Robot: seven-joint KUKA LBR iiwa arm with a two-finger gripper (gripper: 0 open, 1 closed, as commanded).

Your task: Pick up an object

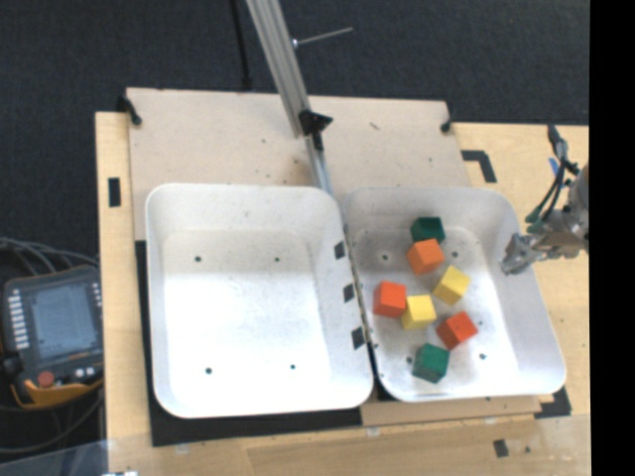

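Pincer: low over the right wall of the right bin, at the end of the arm entering from the right. Apart or together: cannot tell, too small and blurred against the wrist fittings. Nothing seen clamped in it.

Task things: seven cubes, all inside the right bin, all left of the pincer and clear of it.
- Upper green cube: farthest back, touching or just short of the orange cube in front of it.
- Upper yellow cube: nearest the pincer, down and to its left, near but apart.
- Red-orange cube: closest to the divide between the bins, just beside the lower yellow cube; contact between the two not clear.
- Red cube: in front of the yellow pair, tilted.
- Lower green cube: nearest the front wall, just below the red cube.

Left bin: side by side with the right one on the worktop.

Hidden or hard to make out: most of the arm cut off at the right; cables by the wrist only a tangle; metal mast cut off at the top; pendant cut off at the left, screen unreadable.
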